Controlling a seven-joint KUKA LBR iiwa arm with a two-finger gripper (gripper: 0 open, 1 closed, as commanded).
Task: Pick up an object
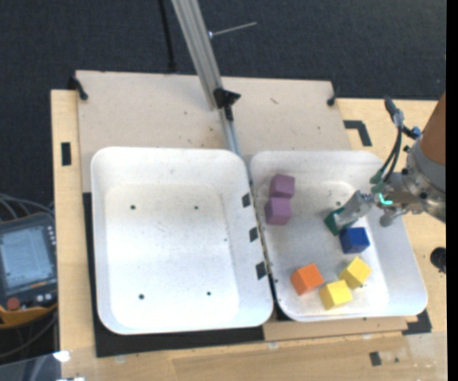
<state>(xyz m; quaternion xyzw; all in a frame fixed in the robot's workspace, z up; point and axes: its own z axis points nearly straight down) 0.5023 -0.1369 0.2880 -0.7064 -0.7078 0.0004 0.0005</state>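
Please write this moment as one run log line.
gripper: over right bin | nearest: blue cube | grasp: not seen

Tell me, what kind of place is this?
Probably a robotics lab test bench. A robot arm reaches over two white bins, one holding coloured blocks such as a blue cube, and a handheld control pendant sits beside the bench.

right bin (395, 288) | two purple cubes (280, 198) sitting touching near its left wall | blue cube (355, 238) lying mid-bin beside a green block (335, 221) | orange cube (307, 278) and two yellow cubes (346, 283) resting along the front
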